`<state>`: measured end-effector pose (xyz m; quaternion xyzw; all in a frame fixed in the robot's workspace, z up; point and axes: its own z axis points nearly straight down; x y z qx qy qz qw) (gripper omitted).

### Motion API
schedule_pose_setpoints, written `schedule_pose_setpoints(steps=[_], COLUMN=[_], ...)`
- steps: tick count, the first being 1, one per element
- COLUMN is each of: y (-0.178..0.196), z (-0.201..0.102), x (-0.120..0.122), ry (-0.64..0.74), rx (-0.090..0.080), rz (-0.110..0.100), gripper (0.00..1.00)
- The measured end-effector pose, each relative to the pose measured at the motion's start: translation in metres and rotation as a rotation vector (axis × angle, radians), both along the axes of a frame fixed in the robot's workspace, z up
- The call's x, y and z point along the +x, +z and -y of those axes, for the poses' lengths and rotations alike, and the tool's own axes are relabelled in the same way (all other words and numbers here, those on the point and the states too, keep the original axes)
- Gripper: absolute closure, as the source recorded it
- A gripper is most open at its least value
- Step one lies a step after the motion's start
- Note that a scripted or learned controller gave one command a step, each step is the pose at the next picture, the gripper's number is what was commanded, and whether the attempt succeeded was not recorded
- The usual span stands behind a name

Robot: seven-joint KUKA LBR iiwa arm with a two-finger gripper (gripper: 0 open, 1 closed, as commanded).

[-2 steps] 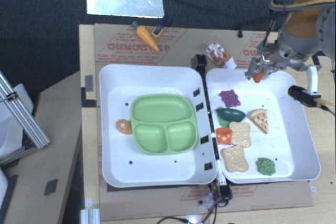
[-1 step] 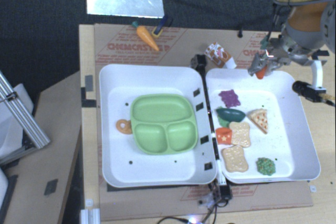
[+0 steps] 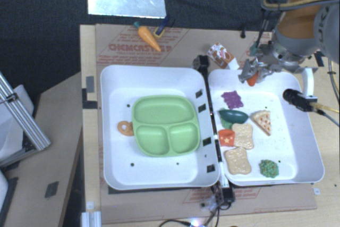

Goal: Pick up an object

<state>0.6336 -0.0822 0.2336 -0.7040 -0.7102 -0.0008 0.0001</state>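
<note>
Nearest, low in the frame: toast point(image 3: 237, 161) and broccoli point(image 3: 269, 168), near the front rim of the right bin point(image 3: 305, 141).

From the left:
- Pretzel point(image 3: 126, 128) on the floor of the left bin point(image 3: 114, 87), just beside the tray's left edge.
- Green tray point(image 3: 163, 126) at mid-bin, three compartments.
- Carrot point(image 3: 149, 38) at upper centre, outside both bins, on the cardboard.
- Packet point(image 3: 220, 55) just beyond the right bin's back-left corner, also outside.
- Down the right bin's left side, packed close: purple piece point(image 3: 231, 98), dark green piece point(image 3: 232, 115), red piece point(image 3: 226, 137), cracker point(image 3: 244, 135).
- Pizza slice point(image 3: 262, 121) just right of those, apart from them.

Gripper point(image 3: 252, 76) at upper right of centre, low over the right bin's back edge. Directly beneath it is a small orange piece point(image 3: 253, 81), probably the thing to be picked. Cannot tell whether the gripper is wide, narrow or already on that piece, since the spot is too small and blurred. Possibly touching it, possibly only in front of it.

Risks from here:
- Closing beside the piece rather than around it, so lifting with nothing.
- Striking the bin's raised rim, given how close the piece lies to it.
- Nudging the piece up the sloped wall and out toward the packet.
- Slipping on lift, if caught only by an edge.
</note>
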Motion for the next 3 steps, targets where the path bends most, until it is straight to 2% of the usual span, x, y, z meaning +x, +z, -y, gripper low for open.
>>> schedule_pose_setpoints(steps=[1, 2, 3], y=[-0.006, -0.003, -0.017], z=[-0.026, -0.04, -0.037], x=[-0.014, -0.008, -0.009], ry=[-0.001, -0.001, -0.007], rx=[-0.001, -0.001, -0.002], rz=[-0.001, 0.001, 0.0], gripper=[1.0, 1.0, 1.0])
